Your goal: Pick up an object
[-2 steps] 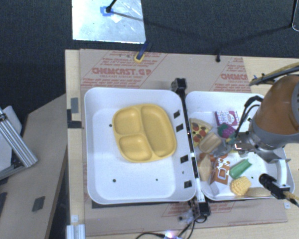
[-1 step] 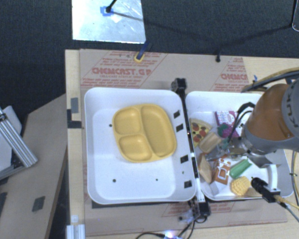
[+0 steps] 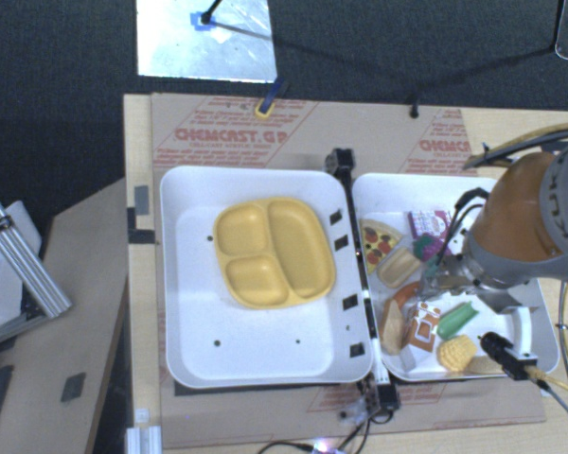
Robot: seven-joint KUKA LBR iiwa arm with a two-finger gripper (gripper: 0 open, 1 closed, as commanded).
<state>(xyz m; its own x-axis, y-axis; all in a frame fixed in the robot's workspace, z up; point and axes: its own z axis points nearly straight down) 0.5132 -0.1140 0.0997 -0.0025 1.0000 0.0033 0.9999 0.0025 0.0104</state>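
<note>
My tool [image 3: 434, 280] hangs low in the right white bin [image 3: 454, 185], over a heap of toy food: a pizza slice [image 3: 379, 239], a green piece [image 3: 456, 318], a yellow corn-like lump [image 3: 456, 352]. Its grip I cannot tell. The yellow three-compartment plastic tray [image 3: 273, 252] lies in the left white bin [image 3: 189, 282].

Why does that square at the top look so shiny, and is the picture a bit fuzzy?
In the camera view, the square sheet reflects overhead light, so it glares pale; the white bins are bright but not washed out; the whole picture is soft, so the small toy foods lose fine detail.
</note>
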